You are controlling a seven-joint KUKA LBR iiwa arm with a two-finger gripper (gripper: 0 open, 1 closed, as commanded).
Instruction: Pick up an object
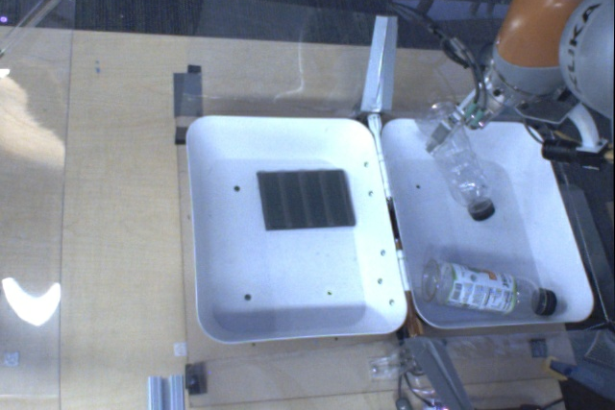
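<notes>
The claw (459, 122) is pinching a clear plastic bottle (465, 170) near the right bin's (567, 245) back edge. A labelled clear bottle (480, 287) is lying along its front edge.

Even, bright overhead light, glare on the clear sheet (34, 206) at left (soft focus throughout), faint shadows inside the bins (288, 322).

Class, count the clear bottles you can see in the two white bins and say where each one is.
2, both in the right bin. One labelled bottle lies along the near edge; one unlabelled bottle is at the far side by the gripper.
</notes>
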